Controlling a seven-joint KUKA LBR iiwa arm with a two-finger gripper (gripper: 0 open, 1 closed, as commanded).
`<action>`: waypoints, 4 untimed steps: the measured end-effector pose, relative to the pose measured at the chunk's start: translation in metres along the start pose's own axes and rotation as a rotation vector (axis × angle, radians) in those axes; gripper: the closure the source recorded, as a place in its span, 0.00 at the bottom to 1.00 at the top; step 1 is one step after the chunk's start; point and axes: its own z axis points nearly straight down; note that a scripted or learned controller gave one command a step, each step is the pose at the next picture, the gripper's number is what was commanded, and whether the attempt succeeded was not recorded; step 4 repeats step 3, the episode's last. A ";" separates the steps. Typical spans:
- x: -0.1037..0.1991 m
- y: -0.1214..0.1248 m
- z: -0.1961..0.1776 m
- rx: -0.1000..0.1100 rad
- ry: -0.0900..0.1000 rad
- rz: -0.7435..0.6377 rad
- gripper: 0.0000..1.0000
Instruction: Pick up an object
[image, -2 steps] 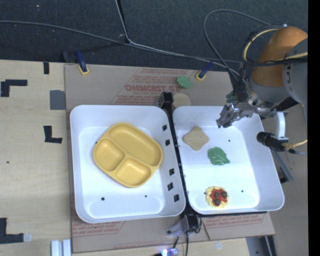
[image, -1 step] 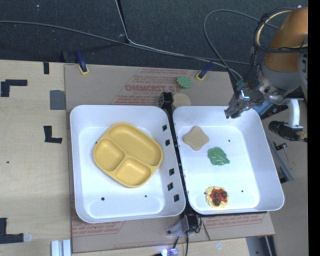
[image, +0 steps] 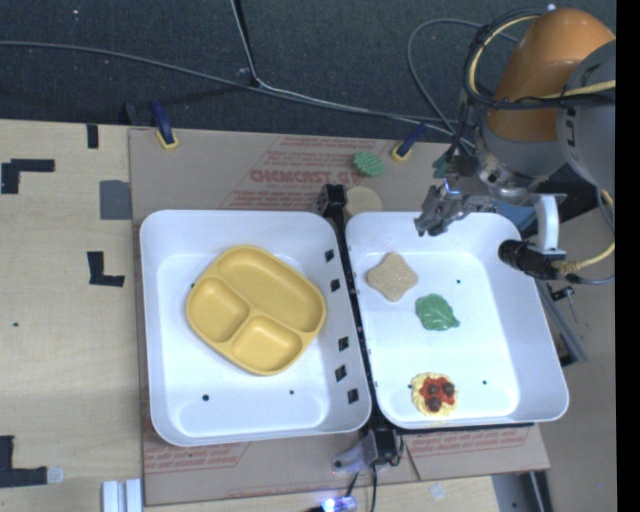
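Three small items lie in the right bin (image: 520, 330): a tan bread-like piece (image: 391, 276) near its upper left, a green leafy piece (image: 436, 312) in the middle, and a yellow piece with red and dark toppings (image: 433, 392) near the front. My gripper (image: 437, 217) hangs over the bin's far edge, up and to the right of the tan piece, apart from all three. Nothing shows between its fingers.
The left bin (image: 165, 300) holds a yellow divided plate (image: 255, 309). A small green item (image: 368, 163) lies on the cardboard behind the bins. Cables run across the dark back area. A black clip (image: 334, 200) sits where the bins meet.
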 end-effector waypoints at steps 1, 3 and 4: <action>0.046 -0.006 0.018 0.002 0.000 0.001 1.00; 0.161 -0.012 0.021 0.001 0.000 -0.001 1.00; 0.161 -0.012 0.021 0.001 0.000 -0.001 1.00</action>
